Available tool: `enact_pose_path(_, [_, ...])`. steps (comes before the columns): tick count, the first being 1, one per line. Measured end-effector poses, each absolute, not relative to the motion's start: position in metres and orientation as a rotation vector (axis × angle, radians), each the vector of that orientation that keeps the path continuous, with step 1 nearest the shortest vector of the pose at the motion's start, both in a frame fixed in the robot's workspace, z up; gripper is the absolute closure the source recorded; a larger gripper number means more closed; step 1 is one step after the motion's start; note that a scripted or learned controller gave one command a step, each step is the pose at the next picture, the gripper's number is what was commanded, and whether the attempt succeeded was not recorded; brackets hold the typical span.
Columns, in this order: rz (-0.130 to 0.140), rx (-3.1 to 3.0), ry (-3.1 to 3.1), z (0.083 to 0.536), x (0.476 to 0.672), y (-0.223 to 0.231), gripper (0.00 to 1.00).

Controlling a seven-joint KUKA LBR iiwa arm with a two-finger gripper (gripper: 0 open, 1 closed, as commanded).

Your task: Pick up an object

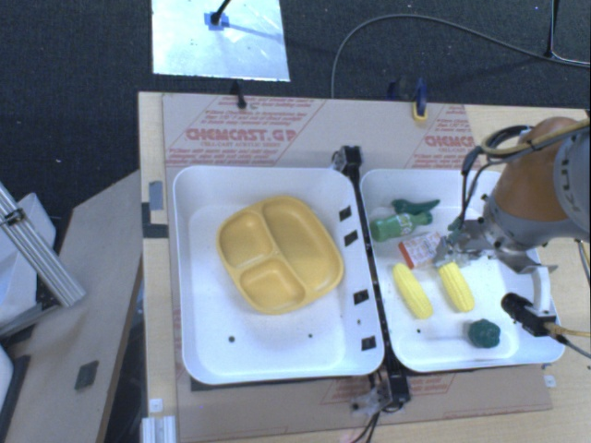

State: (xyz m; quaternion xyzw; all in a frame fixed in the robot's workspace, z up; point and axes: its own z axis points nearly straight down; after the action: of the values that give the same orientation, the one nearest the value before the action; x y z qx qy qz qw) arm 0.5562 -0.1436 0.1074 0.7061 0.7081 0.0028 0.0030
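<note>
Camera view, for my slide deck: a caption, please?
Gripper hovers over right bin by two corn cobs; yellow tray in left bin.

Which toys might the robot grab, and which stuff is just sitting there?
For the job: gripper, two yellow corn cobs, green bottle, red-and-white packet, dark green lump, all in the right bin.

Just sitting there: yellow divided plate in the left bin, blue clamp, cardboard sheet.

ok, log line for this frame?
task: pick object | gripper: low in right bin, by corn cob | grasp: unconfirmed | left bin: yellow plate
</note>
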Motion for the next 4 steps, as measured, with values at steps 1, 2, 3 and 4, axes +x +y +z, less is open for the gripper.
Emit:
enact_pose_path(1, [0.003, 2.215, 2.223, 0.157, 0.565, -0.15, 1.0])
enact_pose_path(2, [0.005, 2.212, 2.224, 0.203, 0.566, -0.143, 1.0])
enact_pose_path(3, [0.004, 2.212, 2.225, 0.256, 0.576, -0.149, 1.0])
enact_pose_path(4, [0.004, 2.212, 2.226, 0.288, 0.577, -0.149, 1.0])
